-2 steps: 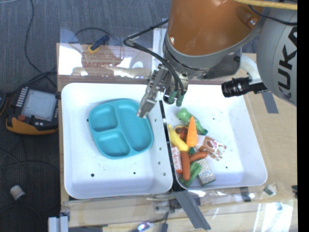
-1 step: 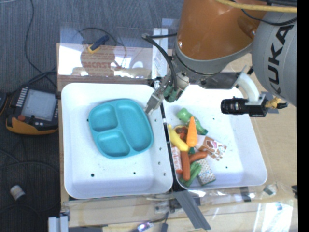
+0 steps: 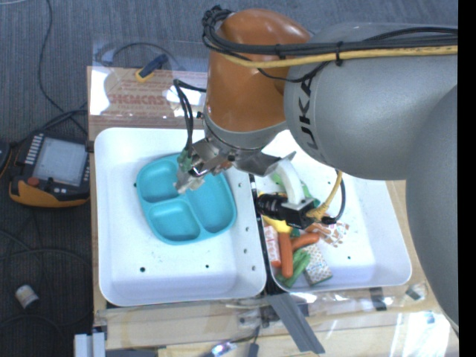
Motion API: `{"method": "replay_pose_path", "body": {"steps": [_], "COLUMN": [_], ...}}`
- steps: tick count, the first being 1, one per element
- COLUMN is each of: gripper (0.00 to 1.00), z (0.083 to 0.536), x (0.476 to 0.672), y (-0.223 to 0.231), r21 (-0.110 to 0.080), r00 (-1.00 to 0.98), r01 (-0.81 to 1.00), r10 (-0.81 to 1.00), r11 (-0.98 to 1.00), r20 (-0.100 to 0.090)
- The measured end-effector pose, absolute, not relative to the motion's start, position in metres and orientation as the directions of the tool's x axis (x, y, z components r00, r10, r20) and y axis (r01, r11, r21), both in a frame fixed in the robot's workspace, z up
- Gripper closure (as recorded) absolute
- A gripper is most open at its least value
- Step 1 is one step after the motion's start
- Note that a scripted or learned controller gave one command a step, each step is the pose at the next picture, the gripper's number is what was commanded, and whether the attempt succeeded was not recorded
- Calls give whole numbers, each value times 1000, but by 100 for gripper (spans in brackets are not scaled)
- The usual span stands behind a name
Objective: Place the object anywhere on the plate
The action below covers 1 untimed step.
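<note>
I am seeing the gripper (image 3: 190, 175) hovering over the blue plate (image 3: 186, 199) in the left bin (image 3: 126, 266); finger state: cannot tell.

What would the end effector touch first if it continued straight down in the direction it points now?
Probably the blue divided plate: the end effector points down over its upper compartments. Depth is unclear from this view, so the gap cannot be judged.
</note>
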<state>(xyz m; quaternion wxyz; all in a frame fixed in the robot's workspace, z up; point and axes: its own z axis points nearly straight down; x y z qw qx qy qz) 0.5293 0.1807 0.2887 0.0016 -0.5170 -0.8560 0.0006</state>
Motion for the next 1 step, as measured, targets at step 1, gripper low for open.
{"method": "replay_pose_path", "body": {"steps": [1], "gripper": [100], "z": [435], "x": [551], "y": [148], "r21": [0], "r00": [-657], "r01": [754], "r10": [754], "r11": [657], "r20": [-5]}}
